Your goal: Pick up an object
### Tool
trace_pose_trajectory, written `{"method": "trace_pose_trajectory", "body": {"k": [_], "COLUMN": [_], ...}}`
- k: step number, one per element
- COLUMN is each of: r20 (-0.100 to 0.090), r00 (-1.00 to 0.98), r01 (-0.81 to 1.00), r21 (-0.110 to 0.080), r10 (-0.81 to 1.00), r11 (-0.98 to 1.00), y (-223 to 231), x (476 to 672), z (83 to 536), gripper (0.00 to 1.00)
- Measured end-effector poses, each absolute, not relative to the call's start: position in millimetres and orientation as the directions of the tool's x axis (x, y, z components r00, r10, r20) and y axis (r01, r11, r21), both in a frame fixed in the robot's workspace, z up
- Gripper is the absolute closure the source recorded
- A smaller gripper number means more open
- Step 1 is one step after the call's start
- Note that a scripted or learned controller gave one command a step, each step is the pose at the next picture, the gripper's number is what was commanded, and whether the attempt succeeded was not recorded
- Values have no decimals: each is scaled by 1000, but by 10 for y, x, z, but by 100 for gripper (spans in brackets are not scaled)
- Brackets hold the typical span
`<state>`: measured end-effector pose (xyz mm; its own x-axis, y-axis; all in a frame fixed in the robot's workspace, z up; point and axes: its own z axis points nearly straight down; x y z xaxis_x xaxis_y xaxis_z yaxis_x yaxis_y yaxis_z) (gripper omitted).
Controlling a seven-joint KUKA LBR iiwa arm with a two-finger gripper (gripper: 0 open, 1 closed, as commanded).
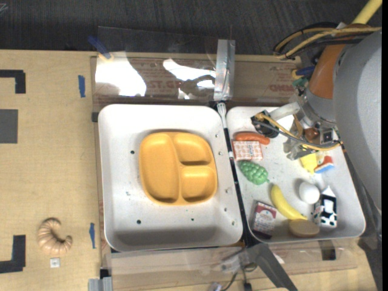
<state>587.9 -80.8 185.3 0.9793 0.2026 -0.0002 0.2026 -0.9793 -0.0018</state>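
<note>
My gripper hangs low over the far right part of the right bin, below the orange wrist band. Just under it lie a yellow block and a small red and blue piece; I cannot tell whether it touches either. Further left in the same bin are an orange-red carrot, a red-patterned white packet and a green bumpy fruit. Nearer the front are a banana, a white egg, a black and white carton, a small red box and a tan disc.
The left bin holds a yellow divided plate. A tan croissant-shaped toy lies on the bench at the far left, outside both bins. The grey arm covers the right bin's far right edge.
</note>
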Motion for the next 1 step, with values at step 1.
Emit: {"method": "trace_pose_trajectory", "body": {"k": [1], "r20": [-10], "r00": [979], "r01": [205], "r21": [-4], "r10": [205], "r11": [-979], "y": [-804], "x": [5866], "z": [1908], "gripper": [100]}}
